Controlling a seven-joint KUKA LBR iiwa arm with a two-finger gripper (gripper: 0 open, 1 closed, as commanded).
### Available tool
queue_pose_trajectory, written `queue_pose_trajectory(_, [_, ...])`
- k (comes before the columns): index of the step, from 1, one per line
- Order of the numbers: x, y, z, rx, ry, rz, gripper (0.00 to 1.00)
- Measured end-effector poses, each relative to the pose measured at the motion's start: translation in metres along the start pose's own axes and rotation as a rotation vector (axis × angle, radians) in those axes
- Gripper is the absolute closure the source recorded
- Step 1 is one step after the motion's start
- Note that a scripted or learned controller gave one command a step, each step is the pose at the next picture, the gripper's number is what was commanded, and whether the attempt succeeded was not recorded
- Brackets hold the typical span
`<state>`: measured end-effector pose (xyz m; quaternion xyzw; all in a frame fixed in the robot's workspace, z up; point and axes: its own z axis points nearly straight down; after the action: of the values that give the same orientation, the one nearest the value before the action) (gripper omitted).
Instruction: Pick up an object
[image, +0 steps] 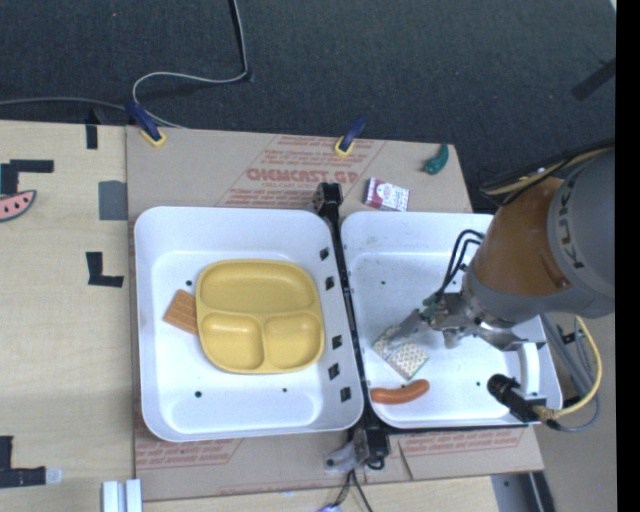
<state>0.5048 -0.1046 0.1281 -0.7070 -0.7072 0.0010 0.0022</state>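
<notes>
The packet (403, 357) lies flat on the floor of the right bin (400, 235), toward its left wall, a small pale square with a dotted face. I judge it light, thin and limp, likely slick foil or paper; lying flat it offers no height, so I would take it by an edge or a raised corner, pinching across its thickness, and expect it to slide or fold rather than break.

My claw (397, 334) hangs just above the packet's upper corner, touching it or nearly so; I cannot tell which. Whether my fingers are apart or together I cannot tell either, and I see nothing between them.

Just below the packet lies a sausage (399, 392), orange-red, rounder and firmer by my guess, an easier grip across its middle.

In the left bin (160, 300) sits a yellow tray (262, 314), with a brown wafer (181, 313) tucked against its left rim. On the bench (60, 300) beyond the bins rests a small box (385, 194).
</notes>
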Motion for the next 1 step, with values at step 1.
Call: queue_pose_trajectory(1, [0.0080,0.0214,0.0396,-0.006,0.001,-0.001,0.00])
